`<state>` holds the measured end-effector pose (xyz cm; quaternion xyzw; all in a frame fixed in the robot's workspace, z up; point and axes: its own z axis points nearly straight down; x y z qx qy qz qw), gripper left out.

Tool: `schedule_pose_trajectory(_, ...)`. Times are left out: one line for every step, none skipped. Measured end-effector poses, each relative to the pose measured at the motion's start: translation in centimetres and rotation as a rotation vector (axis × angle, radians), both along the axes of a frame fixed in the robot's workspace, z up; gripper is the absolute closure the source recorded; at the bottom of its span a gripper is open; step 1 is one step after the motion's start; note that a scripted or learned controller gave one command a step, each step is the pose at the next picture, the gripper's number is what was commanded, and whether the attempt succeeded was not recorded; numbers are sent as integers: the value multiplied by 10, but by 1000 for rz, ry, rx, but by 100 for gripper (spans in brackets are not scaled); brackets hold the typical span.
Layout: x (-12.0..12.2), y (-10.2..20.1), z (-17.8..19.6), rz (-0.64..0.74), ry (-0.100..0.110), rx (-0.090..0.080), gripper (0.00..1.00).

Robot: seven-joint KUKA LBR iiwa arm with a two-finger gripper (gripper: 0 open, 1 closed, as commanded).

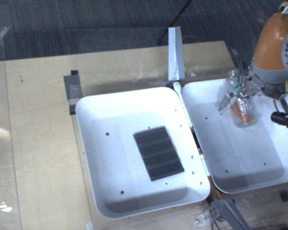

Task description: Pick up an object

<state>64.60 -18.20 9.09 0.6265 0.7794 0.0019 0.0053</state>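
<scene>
Dark ribbed rectangular pad (158, 153) flat, tilted, left bin centre.

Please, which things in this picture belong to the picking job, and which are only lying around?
Belonging to the job:
- gripper, over the right bin
- clear object with orange inside, at the gripper
- dark ribbed pad in the left bin

Only lying around:
- metal post
- black bracket

Two white bins, the left bin (95, 113) and the right bin (280, 166), sit on a pale tan wooden bench (37, 154). In the left one lies a dark grey, almost black pad (159, 153) with ridged stripes across it. Over the right one there's a see-through gripper (237, 104) showing something orange-red inside. The arm (276, 46) shows orange over grey.
</scene>
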Motion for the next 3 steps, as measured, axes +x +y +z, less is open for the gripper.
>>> schedule_pose_trajectory(15, 2, 0, -3, 44, 0, 0)
schedule_pose_trajectory(15, 1, 11, 0, 46, -2, 100)
schedule_pose_trajectory(25, 44, 84, -122, 3, 4, 100)
